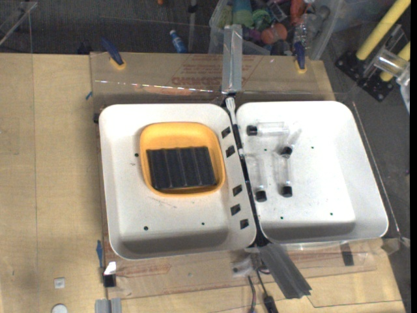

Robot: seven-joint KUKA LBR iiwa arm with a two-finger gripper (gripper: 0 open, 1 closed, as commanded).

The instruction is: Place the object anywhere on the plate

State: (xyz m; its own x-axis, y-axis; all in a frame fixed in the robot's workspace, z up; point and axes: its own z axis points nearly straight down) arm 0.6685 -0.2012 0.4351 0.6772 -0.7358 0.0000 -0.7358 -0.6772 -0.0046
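An orange-yellow plate (171,134) with rounded corners lies in the left white bin (124,214), towards its right side. A black, ridged rectangular object (181,167) rests flat on the plate and covers most of its front half. In the right white bin (345,175) lie three clear tubes with black caps. One tube (267,130) lies crosswise at the back. Another (285,170) lies lengthwise in the middle. The third (259,178) lies close to the divider.
A raised divider (236,168) with black marks separates the two bins. Behind the bench stands a clear box of colourful toys (273,8). A yellow pole (388,18) and metal gear sit at the back right. Wooden bench surface (45,175) lies left of the bins.
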